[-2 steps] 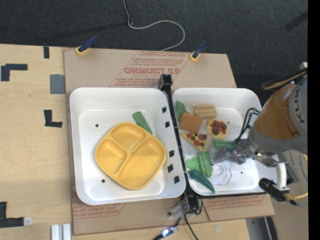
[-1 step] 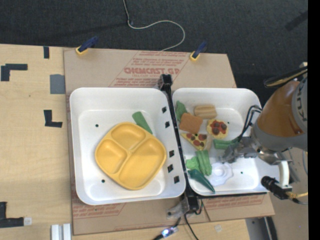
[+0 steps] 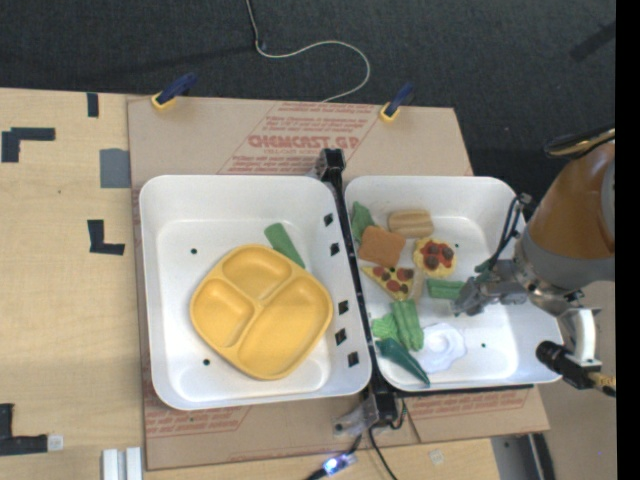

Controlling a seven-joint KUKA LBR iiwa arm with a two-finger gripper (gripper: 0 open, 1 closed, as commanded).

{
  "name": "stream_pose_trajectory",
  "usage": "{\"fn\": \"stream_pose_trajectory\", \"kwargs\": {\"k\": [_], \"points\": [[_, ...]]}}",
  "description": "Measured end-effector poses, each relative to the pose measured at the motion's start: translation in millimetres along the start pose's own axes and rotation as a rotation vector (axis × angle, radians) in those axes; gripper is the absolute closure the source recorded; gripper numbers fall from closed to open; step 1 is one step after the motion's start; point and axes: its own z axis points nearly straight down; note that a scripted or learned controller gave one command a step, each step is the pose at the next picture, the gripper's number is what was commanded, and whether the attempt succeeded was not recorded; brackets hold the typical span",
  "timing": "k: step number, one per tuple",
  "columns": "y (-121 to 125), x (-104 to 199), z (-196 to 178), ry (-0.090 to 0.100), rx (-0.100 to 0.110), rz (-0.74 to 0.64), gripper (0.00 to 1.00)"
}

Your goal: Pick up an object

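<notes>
Green pepper [image 3: 402,357]: right bin [image 3: 497,193], front, nearest the lens.
Hand [image 3: 470,303]: over right bin beside green bean [image 3: 446,290]; grip state cannot tell.
Risk: crowded toys, likely to slip off the target.

floor [image 3: 120,18]: dark carpet | bench [image 3: 60,298]: light wood, black marks | cardboard sheet [image 3: 300,138]: red print, clamped
</notes>
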Motion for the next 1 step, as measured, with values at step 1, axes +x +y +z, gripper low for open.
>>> {"fn": "stream_pose_trajectory", "kwargs": {"k": [1], "points": [[1.2, -3.3, -42.6, 0.000, -0.001, 0.000, 1.00]]}}
